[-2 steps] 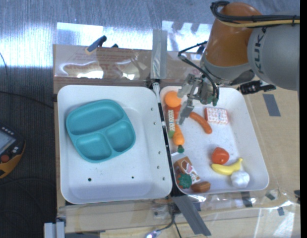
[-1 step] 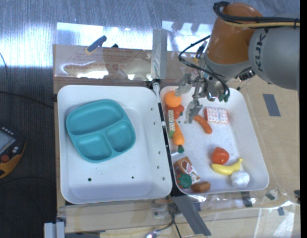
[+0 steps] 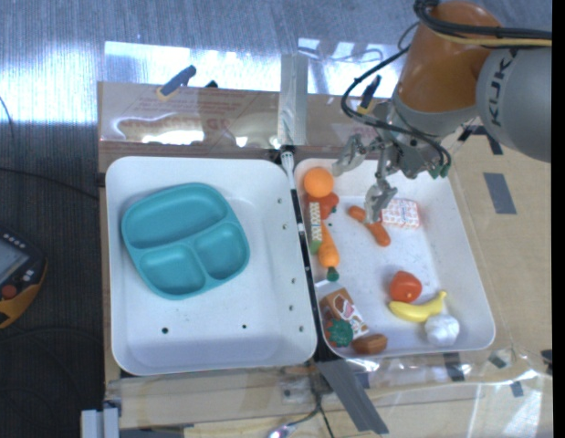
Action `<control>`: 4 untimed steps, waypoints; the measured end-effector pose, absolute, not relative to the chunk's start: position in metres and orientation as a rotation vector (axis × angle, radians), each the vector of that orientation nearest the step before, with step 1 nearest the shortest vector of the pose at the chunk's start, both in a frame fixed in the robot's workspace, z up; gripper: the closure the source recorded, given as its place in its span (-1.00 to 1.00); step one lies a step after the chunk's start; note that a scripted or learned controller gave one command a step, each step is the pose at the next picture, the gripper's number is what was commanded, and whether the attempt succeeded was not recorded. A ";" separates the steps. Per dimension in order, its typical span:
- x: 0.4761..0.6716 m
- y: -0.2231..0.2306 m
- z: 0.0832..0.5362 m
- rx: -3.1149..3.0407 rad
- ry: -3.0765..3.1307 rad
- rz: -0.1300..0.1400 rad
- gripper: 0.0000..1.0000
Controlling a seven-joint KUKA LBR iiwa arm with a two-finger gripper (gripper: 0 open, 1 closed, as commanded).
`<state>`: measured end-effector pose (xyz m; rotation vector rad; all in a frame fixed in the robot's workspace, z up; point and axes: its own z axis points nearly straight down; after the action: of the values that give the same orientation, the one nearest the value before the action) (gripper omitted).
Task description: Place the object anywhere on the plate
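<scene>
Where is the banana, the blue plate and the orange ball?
banana [image 3: 415, 310]: camera view, middle of its yellow curve.
blue plate [image 3: 177, 213]: camera view, its big top compartment.
orange ball [image 3: 318, 182]: camera view, its round top.

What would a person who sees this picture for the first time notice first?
Probably the teal plate with three compartments, alone in the left bin. Next, the grey arm's orange band at the upper right, with the gripper hanging over the right bin. That bin is crowded with small colourful toy foods, such as an orange and a banana.
</scene>
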<state>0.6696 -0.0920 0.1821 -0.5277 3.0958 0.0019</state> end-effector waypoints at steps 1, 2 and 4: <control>0.670 -0.092 0.182 -0.528 3.095 0.003 -1.00; 0.670 -0.105 0.185 -0.991 2.978 0.003 -1.00; 0.616 -0.012 0.181 -1.768 2.597 0.009 -1.00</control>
<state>0.6161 -0.0117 0.1811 -1.7683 2.5967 0.0093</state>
